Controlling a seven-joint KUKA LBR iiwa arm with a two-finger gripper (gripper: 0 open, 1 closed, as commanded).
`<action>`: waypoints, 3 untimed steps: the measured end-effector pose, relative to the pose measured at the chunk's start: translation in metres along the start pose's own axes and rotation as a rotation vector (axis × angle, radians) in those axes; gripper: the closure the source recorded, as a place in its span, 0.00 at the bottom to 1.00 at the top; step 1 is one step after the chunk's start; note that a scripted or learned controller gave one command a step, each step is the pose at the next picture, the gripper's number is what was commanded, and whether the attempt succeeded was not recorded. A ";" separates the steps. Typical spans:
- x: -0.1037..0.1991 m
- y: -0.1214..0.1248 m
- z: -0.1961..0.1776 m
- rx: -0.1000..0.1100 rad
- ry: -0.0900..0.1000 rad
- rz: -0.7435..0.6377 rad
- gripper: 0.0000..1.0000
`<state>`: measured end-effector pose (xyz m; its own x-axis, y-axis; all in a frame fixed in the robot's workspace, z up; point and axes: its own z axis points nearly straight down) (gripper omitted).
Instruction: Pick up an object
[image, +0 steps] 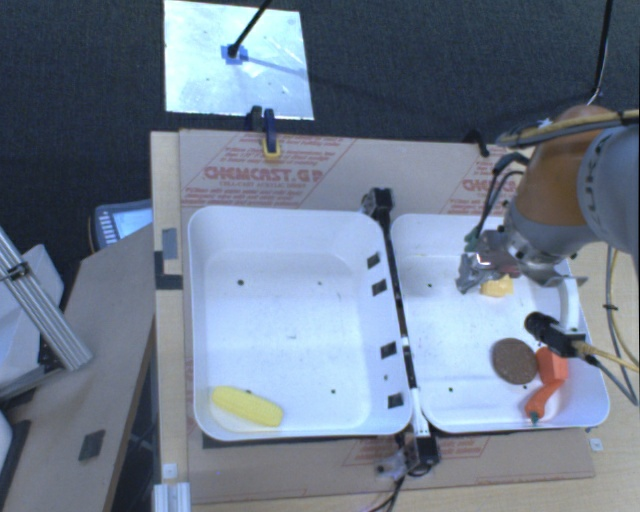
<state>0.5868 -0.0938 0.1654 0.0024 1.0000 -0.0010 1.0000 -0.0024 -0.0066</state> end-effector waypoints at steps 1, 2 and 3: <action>-0.049 -0.078 0.053 0.002 0.001 0.004 1.00; -0.045 -0.073 0.050 -0.008 0.001 -0.003 0.00; -0.054 0.004 0.082 -0.015 -0.002 -0.009 0.00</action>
<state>0.5904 -0.1476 0.0839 -0.0062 1.0000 -0.0025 0.9999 0.0063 0.0081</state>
